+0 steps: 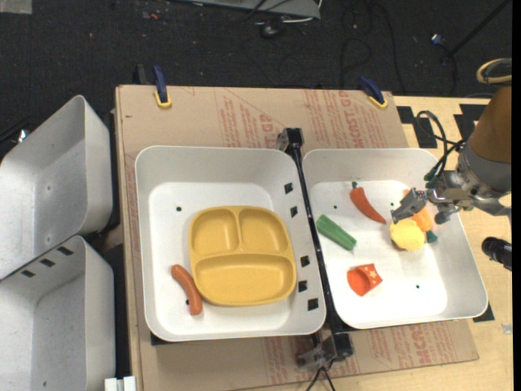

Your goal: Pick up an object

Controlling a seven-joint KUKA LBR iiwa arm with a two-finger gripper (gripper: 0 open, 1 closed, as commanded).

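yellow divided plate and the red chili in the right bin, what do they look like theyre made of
Yellow divided plate: probably moulded plastic, with an even matte colour and soft rounded compartment ridges. Red chili: likely toy plastic or rubber, uniformly bright with a smooth surface; too small to tell which.

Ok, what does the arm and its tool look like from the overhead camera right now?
The arm is a rounded grey body with a broad orange band above the wrist. Thin dark cables loop along its left side. The tool is a small dark metal assembly, grey and black, with short fingers; its fine detail is too small to make out.
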